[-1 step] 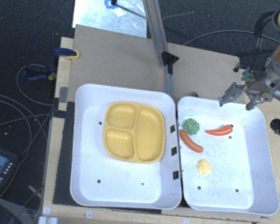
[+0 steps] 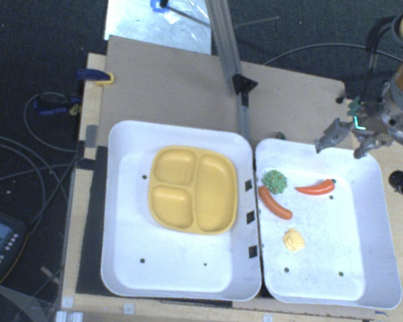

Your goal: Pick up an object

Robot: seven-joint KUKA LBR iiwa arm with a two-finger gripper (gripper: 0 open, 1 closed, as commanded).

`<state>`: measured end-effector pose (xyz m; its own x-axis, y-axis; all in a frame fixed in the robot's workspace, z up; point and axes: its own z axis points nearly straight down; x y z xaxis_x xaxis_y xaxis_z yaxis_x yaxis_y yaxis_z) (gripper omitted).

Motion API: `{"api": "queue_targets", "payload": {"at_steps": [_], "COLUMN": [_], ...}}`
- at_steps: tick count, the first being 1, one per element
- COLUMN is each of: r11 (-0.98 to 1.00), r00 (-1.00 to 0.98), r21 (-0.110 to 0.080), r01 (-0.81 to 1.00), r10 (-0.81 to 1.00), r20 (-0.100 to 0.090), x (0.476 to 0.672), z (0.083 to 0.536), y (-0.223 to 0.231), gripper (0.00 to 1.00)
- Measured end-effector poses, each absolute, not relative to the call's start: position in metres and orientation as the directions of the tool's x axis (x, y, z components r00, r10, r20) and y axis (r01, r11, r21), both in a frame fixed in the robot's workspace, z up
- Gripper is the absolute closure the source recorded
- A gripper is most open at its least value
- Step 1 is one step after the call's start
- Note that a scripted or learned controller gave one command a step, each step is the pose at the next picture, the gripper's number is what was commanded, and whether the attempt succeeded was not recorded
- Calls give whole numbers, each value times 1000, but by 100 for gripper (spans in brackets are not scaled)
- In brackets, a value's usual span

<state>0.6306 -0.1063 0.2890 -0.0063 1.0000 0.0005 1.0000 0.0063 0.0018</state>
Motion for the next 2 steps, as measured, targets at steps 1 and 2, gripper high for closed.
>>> {"api": "queue_targets", "payload": {"at_steps": [1,2], "r11": [0,1], "r00": [0,-1], "r21": [-3,-4], "r01": [1000,1000], "r10": [1000,1000], "r20": [0,0], "x": [621,615], "z": [242,198], "y": [-108,-106], "gripper": [0,0]}}
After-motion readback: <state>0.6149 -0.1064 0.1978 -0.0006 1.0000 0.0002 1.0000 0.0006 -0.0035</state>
